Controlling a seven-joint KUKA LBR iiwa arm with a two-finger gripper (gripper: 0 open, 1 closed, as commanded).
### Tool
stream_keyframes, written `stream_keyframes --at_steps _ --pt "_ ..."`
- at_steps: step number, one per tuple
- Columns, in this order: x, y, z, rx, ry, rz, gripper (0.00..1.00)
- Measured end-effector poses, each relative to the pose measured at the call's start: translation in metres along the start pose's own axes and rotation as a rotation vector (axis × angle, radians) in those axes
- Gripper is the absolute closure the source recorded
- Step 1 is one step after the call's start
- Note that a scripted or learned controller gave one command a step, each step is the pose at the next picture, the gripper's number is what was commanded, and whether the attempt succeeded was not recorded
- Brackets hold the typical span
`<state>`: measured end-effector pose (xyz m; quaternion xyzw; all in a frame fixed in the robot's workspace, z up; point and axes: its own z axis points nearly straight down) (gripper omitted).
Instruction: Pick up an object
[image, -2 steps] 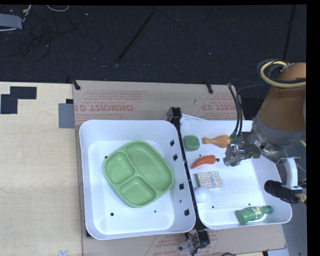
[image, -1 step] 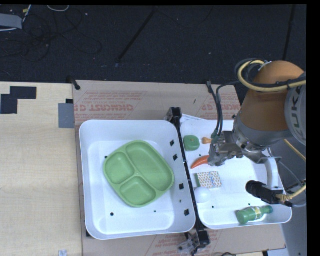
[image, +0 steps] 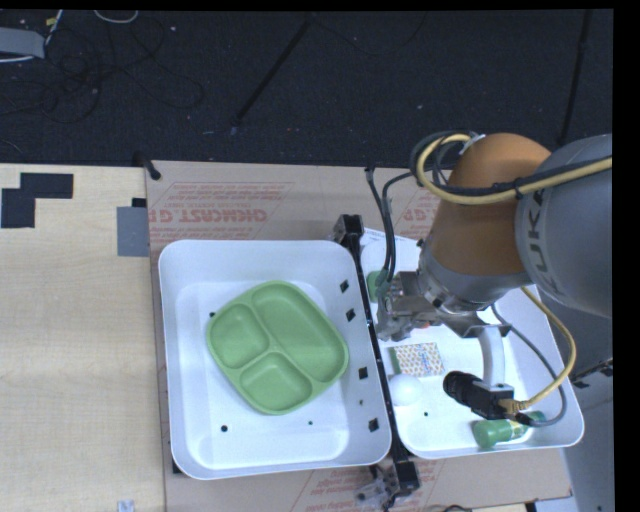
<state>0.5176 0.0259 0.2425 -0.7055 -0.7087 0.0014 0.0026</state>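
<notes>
Over the right bin (image: 440, 425), the gripper (image: 400, 312) hangs by the dividing wall.
Its own wrist covers it, so whether it is parted or closed cannot be told; a patterned packet (image: 417, 358) lies just beside it; a green object (image: 497, 432) sits partly hidden near the bin's corner; the left bin (image: 190, 400) holds a green divided plate (image: 275, 345).
</notes>
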Motion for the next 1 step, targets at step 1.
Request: stream_keyframes --at_steps 1 --pt "0.0606 0.0034 0.0019 -0.002 0.0 -0.001 1.0"
